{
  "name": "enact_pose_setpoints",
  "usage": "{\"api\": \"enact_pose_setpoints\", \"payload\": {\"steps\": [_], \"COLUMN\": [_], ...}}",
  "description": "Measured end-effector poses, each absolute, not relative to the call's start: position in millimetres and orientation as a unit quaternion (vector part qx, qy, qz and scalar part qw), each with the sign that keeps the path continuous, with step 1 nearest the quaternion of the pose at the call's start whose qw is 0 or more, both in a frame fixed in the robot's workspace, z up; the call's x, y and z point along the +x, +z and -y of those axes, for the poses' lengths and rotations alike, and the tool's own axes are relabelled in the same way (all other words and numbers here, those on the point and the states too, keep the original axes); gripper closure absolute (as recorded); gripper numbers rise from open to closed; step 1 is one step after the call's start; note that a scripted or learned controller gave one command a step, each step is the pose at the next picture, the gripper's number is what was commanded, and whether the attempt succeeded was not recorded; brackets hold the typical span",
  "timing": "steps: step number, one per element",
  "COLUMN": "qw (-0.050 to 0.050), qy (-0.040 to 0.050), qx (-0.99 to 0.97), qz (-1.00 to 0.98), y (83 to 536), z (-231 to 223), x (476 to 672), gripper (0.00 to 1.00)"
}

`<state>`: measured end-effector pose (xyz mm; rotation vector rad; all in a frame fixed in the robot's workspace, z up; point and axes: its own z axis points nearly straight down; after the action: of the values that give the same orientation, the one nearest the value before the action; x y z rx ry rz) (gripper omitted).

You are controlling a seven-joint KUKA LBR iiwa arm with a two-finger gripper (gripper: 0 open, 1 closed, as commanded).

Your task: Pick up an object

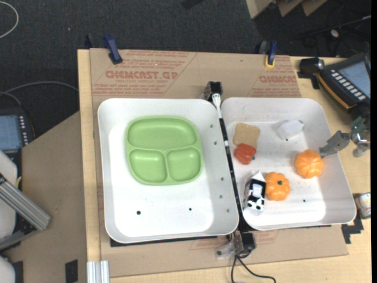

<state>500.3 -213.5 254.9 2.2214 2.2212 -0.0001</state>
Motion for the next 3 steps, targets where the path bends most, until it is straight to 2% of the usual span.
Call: {"api": "enact_pose_setpoints", "payload": {"steps": [1, 2, 3], "qw": [0.013, 0.002, 0.002], "qy": [0.0053, 0.0024, 0.0009], "qx": [0.708, 0.704, 0.706], "qz": [-0.706, -0.71, -0.708], "y": [110, 84, 85], "z": [167, 91, 107], "x": [488.1, 548.2, 591.1], "gripper": [0.0, 0.0, 0.0]}}
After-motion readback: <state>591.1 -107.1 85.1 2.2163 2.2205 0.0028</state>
